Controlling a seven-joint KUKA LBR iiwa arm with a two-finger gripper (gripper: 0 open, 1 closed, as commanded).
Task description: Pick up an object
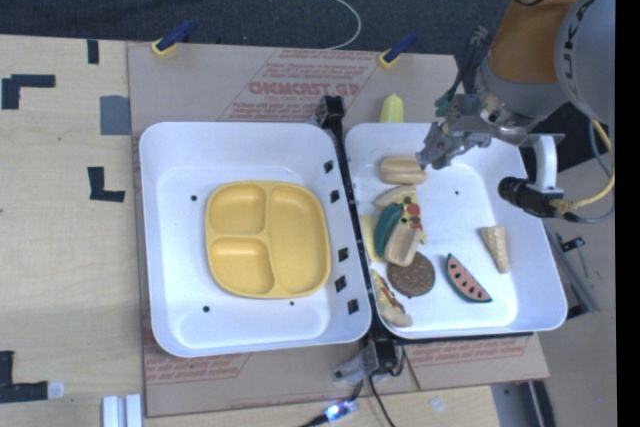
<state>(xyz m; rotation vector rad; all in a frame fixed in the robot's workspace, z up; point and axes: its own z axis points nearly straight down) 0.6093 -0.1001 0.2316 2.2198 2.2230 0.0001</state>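
My gripper [436,153] hangs in the upper middle of the right bin [530,315], just right of the tan bread roll [401,170], low and angled toward it, I judge, to take it from the pile's edge, though I cannot tell how wide my jaws stand.

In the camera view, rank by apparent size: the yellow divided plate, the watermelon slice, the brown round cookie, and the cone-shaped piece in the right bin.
1. yellow divided plate, by far the largest.
2. brown round cookie and watermelon slice: they look about alike, so I would not rank them.
3. cone-shaped piece, smallest.
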